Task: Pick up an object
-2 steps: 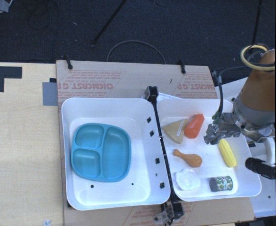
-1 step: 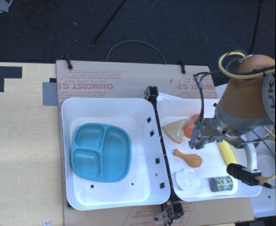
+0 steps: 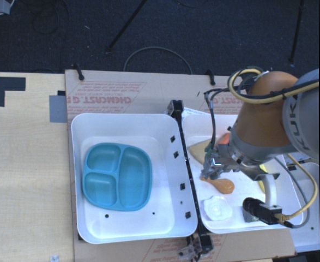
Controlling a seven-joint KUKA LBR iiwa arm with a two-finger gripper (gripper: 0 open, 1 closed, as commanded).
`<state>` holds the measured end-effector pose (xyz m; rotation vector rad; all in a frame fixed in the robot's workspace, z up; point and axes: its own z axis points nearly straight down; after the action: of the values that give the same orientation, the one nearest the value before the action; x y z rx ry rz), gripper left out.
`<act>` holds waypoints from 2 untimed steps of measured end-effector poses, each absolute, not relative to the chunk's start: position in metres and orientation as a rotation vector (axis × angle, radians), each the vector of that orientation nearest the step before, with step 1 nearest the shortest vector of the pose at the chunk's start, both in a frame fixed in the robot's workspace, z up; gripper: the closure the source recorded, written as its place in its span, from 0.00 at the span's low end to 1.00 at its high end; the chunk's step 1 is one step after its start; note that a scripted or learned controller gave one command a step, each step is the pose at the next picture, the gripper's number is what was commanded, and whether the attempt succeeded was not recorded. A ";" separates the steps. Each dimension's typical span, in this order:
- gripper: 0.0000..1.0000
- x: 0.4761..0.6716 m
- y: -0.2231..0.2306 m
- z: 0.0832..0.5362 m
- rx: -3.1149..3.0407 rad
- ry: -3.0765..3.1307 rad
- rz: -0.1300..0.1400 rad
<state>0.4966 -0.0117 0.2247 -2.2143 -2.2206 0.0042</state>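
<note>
Over right bin (image 3: 290, 225), arm (image 3: 269, 119) bent low, gripper (image 3: 210, 171) down

The left white bin (image 3: 165, 222) sits on a brown cardboard sheet (image 3: 108, 94) with red print, which lies on the pale wooden worktop (image 3: 23, 173). The divider (image 3: 182, 168) between the two bins is a dark bar running from the far edge toward the near edge. Near the worktop's far left corner there are dark tape patches (image 3: 4, 89) and a grey square (image 3: 56, 108), and beyond the far edge lies dark carpeted floor (image 3: 67, 26) with cables (image 3: 157, 53) and thin stand legs (image 3: 128, 23).
</note>
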 end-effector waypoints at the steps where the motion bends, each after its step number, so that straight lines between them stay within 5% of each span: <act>1: 1.00 0.491 0.031 0.229 -2.214 -2.222 0.003; 2: 1.00 0.484 0.077 0.221 -2.213 -2.222 0.006</act>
<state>0.4841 0.0767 0.2211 -2.2126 -2.2221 0.0055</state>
